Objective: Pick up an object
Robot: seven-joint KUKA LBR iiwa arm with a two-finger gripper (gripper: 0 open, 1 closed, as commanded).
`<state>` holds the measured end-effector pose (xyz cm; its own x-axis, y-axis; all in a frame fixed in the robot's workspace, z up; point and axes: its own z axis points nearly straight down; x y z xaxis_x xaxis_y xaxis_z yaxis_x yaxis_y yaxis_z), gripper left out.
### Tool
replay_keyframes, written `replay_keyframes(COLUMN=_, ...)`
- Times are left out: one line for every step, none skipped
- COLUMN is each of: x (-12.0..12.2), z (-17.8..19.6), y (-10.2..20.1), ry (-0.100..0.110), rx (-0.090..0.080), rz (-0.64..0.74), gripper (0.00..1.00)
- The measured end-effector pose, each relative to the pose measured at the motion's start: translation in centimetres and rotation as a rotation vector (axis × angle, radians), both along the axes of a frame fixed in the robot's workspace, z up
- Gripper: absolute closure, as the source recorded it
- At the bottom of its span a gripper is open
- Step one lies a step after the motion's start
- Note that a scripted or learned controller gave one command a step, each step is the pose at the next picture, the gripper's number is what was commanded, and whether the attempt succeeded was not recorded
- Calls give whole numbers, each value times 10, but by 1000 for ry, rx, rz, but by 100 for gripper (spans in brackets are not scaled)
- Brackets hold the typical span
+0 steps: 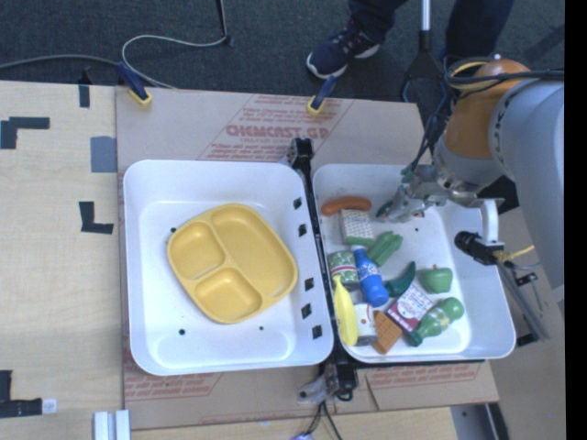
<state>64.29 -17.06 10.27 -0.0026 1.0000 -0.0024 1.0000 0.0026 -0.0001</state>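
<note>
Tool point(404, 207) sits low over the right bin's point(477, 342) far edge, toward its far-right corner; can't tell its state at this resolution. Nearest candidate is the sausage point(345, 205), lying just beside the tool on its left, near the far-left corner of that bin. Its long axis runs roughly along the bin's far edge, ends pointing left-right. Likely needs a short sideways shift left. Green pepper point(384, 245) lies just nearer, diagonal. Left bin holds a yellow tray point(231, 262).

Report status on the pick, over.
Gripper low over right bin's far end, beside hot dog; nothing seen held. Toys piled close: blue bottle, banana. Yellow tray in left bin.
</note>
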Motion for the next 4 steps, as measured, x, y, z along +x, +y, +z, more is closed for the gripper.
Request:
replay_keyframes(x=26, z=42, y=45, ry=0, rx=3, rz=0, gripper=100)
replay_keyframes(x=26, z=79, y=74, ry=1, rx=3, rz=0, gripper=100)
replay_keyframes(x=25, z=78, y=74, ry=2, rx=2, rz=-1, gripper=0)
replay_keyframes(x=24, z=-16, y=42, ry=12, rx=2, rz=0, gripper=0)
